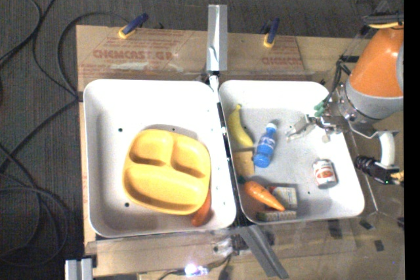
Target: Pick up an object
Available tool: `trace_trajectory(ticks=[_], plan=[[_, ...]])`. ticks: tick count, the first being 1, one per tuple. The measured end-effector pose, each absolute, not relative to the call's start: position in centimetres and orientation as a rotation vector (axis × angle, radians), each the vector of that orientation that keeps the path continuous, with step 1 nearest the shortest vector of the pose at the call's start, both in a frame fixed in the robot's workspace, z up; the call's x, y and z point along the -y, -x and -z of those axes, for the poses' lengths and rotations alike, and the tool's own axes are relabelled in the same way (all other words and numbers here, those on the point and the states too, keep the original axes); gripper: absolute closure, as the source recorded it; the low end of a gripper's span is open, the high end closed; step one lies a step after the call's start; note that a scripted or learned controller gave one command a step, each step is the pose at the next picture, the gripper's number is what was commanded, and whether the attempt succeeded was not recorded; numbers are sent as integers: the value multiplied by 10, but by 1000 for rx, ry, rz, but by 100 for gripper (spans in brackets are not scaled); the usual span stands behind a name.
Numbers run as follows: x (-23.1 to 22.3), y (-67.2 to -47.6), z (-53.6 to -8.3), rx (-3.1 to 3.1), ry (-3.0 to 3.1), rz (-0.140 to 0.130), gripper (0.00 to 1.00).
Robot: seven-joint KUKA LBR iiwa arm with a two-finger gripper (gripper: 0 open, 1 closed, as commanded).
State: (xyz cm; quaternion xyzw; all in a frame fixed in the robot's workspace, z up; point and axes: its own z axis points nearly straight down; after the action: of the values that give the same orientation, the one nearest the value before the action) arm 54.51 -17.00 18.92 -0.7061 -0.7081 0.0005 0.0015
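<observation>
My gripper hovers over the right part of the right bin, fingers pointing left, open with nothing between them. A blue bottle lies just left of it, a short gap away. A yellow banana lies along the bin's left wall. An orange carrot and a small box sit near the front wall. A red and white can rests below the gripper toward the front right.
The left bin holds a yellow divided plate with an orange-red object poking out under its front right edge. A metal post stands behind the seam between the bins. Cables lie on the floor around the bench.
</observation>
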Motion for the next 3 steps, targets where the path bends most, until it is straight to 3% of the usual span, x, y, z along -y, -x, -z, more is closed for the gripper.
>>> trace_trajectory(ticks=[1,2,3], plan=[[136,-582,-92,2411,2017,4,0],[137,-582,-101,2408,2018,5,100],[151,-550,-93,2447,1980,5,100]])
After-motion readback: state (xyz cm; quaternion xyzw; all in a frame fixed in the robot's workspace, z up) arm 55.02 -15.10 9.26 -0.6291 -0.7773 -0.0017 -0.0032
